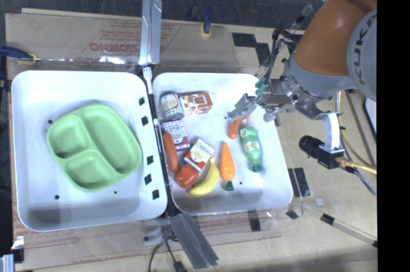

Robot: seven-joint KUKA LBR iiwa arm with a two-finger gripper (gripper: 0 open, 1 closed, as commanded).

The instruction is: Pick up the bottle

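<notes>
Camera view from above: the arm [333, 34] comes in from the right and hangs over the right bin's [272, 191] upper right corner, its orange band and grey wrist bulking above the bench. The left bin [32, 200] bears a green tray [94, 146], well apart from the work. In the right bin the clutter lies packed: a can [169, 104] and a box [196, 102] up top, a sausage [170, 151], a carton [200, 152], a banana [206, 184] and a carrot [226, 162] lower down. The bottle [251, 148], green with a pale label, lies on its side near the bin's right wall, cap end toward the gripper [241, 107].

The gripper sits just above the bottle's top end, over a small orange piece [233, 128] that touches or nearly touches the bottle. Risks, as I judge them: a descent from here could close on the orange piece instead; the rounded bottle could roll or squirt out of a pinch; the carrot just beside it and the bin wall leave little room for a finger on either side.

Whether the fingers stand wide or narrow I cannot tell; they blur into the wrist hardware. What the orange piece is, and the red thing [186, 176] under the carton, is hard to make out. The arm is cut off at the right.
</notes>
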